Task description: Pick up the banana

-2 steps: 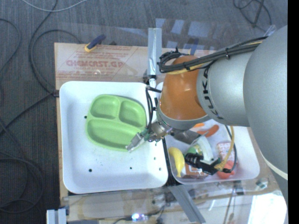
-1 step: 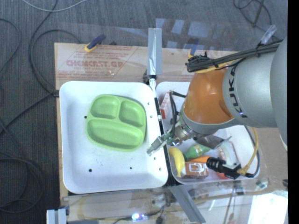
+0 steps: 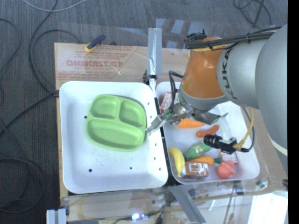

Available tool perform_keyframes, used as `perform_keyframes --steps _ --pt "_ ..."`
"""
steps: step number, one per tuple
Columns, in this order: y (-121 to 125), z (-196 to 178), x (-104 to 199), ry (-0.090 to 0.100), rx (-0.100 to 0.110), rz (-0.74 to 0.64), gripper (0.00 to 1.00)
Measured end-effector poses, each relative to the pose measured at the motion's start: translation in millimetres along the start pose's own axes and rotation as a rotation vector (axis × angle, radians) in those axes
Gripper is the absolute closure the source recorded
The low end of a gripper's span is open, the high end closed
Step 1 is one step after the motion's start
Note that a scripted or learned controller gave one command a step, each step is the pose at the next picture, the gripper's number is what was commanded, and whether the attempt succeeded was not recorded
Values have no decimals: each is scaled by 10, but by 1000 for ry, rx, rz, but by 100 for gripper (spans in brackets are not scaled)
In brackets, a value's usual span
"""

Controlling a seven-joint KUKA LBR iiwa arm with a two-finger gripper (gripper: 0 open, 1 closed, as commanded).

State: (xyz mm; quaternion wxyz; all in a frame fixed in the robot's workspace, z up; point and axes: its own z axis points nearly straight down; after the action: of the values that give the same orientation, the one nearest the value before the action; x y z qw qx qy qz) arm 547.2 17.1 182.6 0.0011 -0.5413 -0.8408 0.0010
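Evidently the gripper (image 3: 161, 121) sat over the bins' divider, its jaws' state unreadable; it needed to travel down-frame, centring across the banana (image 3: 177, 161) before descending.

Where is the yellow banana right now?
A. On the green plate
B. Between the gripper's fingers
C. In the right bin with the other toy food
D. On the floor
C. The banana lies at the near left corner of the right bin, next to a carrot and a brown box, while the green plate sits in the left bin.
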Motion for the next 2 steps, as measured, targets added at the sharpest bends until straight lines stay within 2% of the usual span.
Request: perform_keyframes --steps 1,2 --pt "5 -82 13 2 2 -2 100" --pt "40 -1017 -39 -3 -1 -6 100"
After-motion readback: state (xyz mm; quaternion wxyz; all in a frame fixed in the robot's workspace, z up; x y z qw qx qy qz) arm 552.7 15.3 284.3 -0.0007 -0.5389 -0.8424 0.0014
